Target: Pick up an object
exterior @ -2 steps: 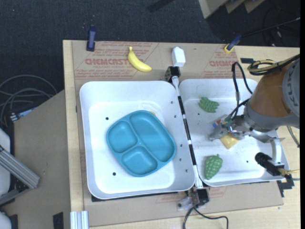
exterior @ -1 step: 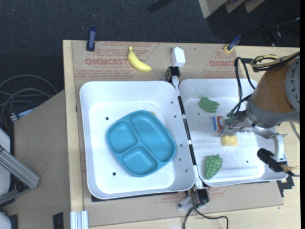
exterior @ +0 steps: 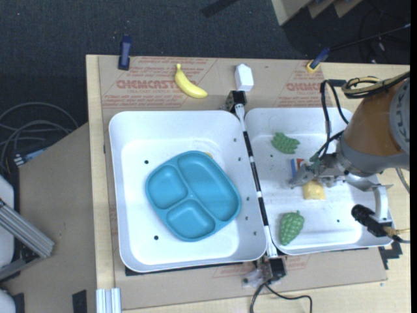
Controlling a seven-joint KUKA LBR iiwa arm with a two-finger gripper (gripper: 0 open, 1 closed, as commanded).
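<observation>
My gripper [exterior: 307,178] is down in the right bin [exterior: 326,119], near its middle, with the grey and orange arm reaching in from the right. A small yellow object [exterior: 315,191] lies right under the fingertips, touching or nearly touching them. A red and blue item [exterior: 297,167] shows just left of the fingers. A green leafy piece [exterior: 285,142] lies toward the back of that bin. A green grape bunch [exterior: 291,227] rests near its front left corner.
The left bin [exterior: 130,135] holds a blue divided plate [exterior: 191,195]. A yellow banana [exterior: 188,83] lies on the cardboard behind the bins, next to a white block [exterior: 244,76]. Black cables loop over the arm at the right. A clamp joins the bins at the front.
</observation>
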